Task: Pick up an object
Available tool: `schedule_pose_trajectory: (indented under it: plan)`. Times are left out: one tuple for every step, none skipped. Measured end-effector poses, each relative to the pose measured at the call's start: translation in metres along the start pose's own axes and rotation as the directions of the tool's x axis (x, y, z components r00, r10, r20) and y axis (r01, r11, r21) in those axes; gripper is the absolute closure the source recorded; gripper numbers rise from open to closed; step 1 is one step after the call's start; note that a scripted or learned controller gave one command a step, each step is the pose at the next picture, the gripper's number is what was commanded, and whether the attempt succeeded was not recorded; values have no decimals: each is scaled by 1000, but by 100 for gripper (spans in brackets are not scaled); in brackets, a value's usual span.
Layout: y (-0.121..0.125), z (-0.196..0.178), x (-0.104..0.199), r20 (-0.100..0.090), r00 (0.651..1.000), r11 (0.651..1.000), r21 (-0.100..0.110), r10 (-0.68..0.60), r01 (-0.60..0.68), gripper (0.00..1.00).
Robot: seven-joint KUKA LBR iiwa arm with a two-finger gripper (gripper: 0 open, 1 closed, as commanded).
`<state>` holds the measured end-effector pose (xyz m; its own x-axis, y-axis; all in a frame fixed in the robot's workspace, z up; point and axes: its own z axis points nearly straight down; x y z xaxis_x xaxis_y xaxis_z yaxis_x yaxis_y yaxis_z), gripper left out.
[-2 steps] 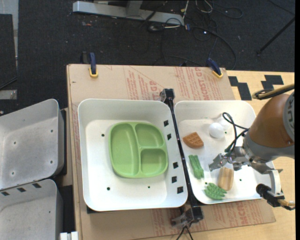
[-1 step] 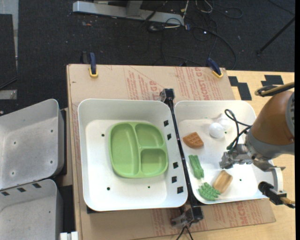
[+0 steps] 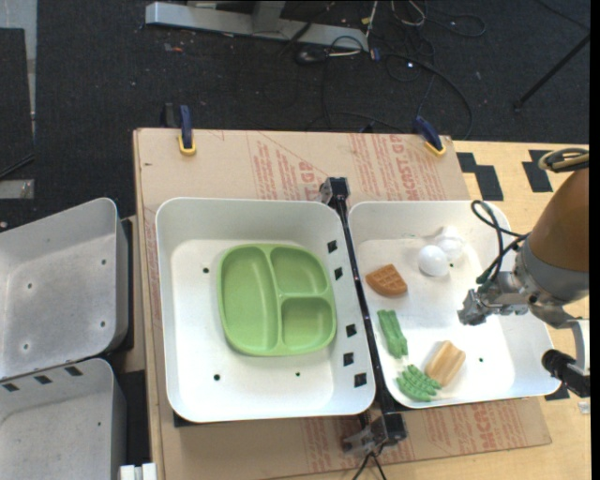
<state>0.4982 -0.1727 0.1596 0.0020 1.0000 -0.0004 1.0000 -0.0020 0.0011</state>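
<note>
Candidate objects in right-hand shallow white bin: tan bread-roll-shaped toy nearest two-finger gripper, poised low above bare floor, grasp state indeterminable, nothing visibly held; left-hand white bin reserved for green three-compartment plastic tray.

Floor: dark, carpet-like, speckled with pale debris. Black cables trail loosely across its upper part, near a grey metal bar, possibly the foot of a stand. The bench is topped with a tan cardboard sheet bearing red print, fixed at its far edge by two clamps, one left and one right. Two spare white trays lie on the floor to the left. Lighting is even, without hard shadows.
</note>
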Motion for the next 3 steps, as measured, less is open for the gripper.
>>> schedule_pose_trajectory:
  plan:
    - [7,-58,-5,1,1000,1000,-1,-4,4,100]
    - [8,-91,-5,1,1000,1000,-1,-5,5,100]
    - [3,-86,42,-1,1000,1000,2,-7,7,100]
